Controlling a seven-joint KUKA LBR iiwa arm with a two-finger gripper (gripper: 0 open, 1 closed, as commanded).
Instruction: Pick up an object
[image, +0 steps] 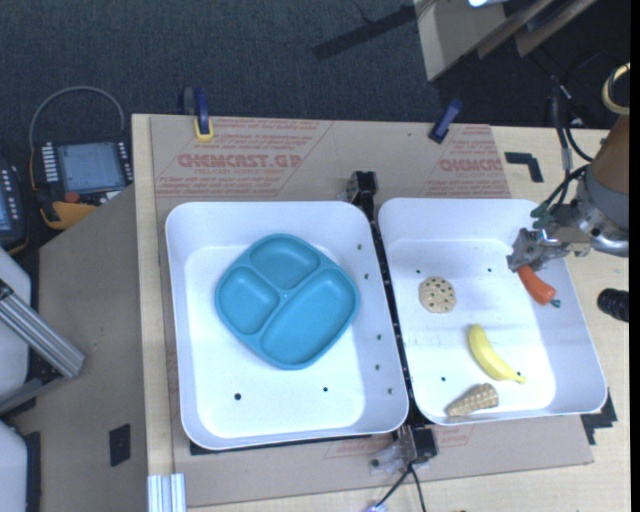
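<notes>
Two white bins sit side by side on the bench. The left bin (190, 400) holds a blue divided plate (287, 312), lying near its middle and a little toward the far edge. The right bin (575, 385) carries the loose pieces: a cookie (437, 294) left of centre, a banana (492, 354) nearer the front edge, a cone (473, 400) by the front left corner, and a carrot (538, 285) at the right edge.

The gripper (527, 254) reaches in over that right edge, low and just above the carrot's upper end. Its tips seem to touch or nearly touch the carrot, but whether they close around it or merely rest beside it I cannot tell (the metal parts blur together at this angle), so I would not call the carrot held. The carrot lies tilted along the bin's sloping wall, which probably explains why the arm comes at it from the side rather than straight down.

As a judgement, the carrot is the chosen thing and the pick is at the grasp stage. Its place against the wall leaves little room for a finger on the outer side, so a slip is a fair risk
</notes>
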